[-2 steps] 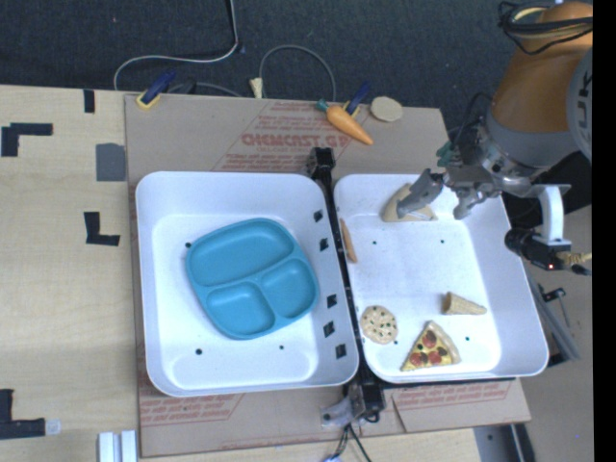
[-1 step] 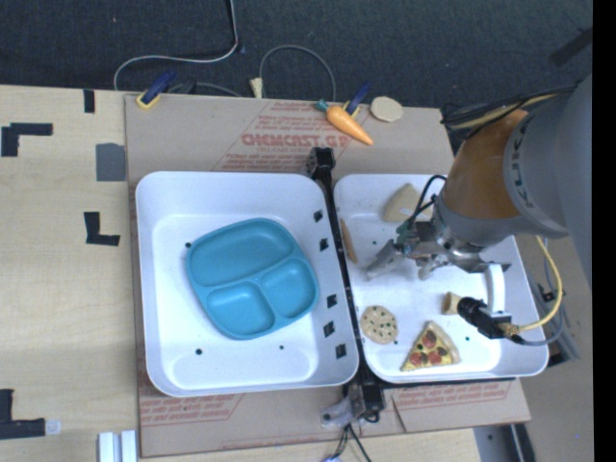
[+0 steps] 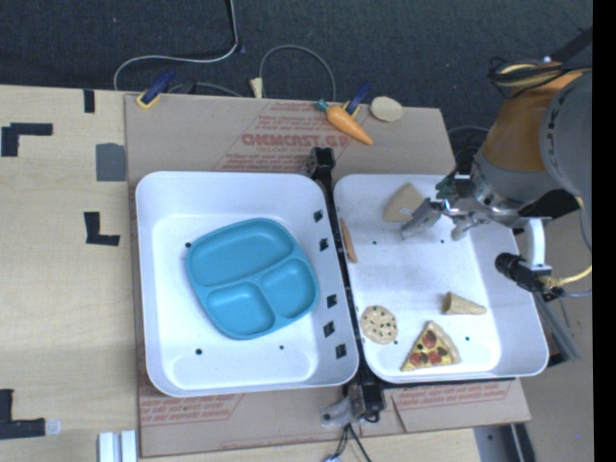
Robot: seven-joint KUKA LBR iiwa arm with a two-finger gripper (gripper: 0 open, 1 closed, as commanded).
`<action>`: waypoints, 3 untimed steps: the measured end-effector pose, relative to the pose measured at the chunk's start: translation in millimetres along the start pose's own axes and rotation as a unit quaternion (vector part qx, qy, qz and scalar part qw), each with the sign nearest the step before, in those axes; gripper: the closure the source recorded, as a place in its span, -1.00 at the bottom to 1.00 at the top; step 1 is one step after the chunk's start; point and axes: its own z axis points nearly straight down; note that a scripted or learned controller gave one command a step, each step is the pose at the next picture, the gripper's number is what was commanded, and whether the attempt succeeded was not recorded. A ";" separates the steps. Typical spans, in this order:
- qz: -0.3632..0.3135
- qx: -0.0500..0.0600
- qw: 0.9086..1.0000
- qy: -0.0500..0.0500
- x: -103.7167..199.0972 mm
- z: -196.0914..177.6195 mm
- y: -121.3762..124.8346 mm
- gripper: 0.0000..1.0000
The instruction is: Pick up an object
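**Nothing lifted yet: my gripper is hovering in the right bin**

I am holding my gripper (image 3: pixel 443 218) low over the upper part of the right bin (image 3: pixel 520 362), fingers spread, with nothing between them. I am reaching toward the tan wedge (image 3: pixel 404 202) just beside my fingertips, and I judge that the grasp has not begun. Farther out are lying a smaller wedge (image 3: pixel 464 304), a pizza slice (image 3: pixel 430 346) and a cookie (image 3: pixel 379 323). A blue tray (image 3: pixel 252 275) is sitting in the left bin (image 3: pixel 154 258).
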 end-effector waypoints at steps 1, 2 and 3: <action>-0.004 0.002 1.000 0.002 32.9 36.0 66.8 -1.00; 0.000 0.008 1.000 -0.001 48.5 67.1 62.4 -1.00; 0.000 0.006 1.000 -0.001 57.1 66.4 62.2 -1.00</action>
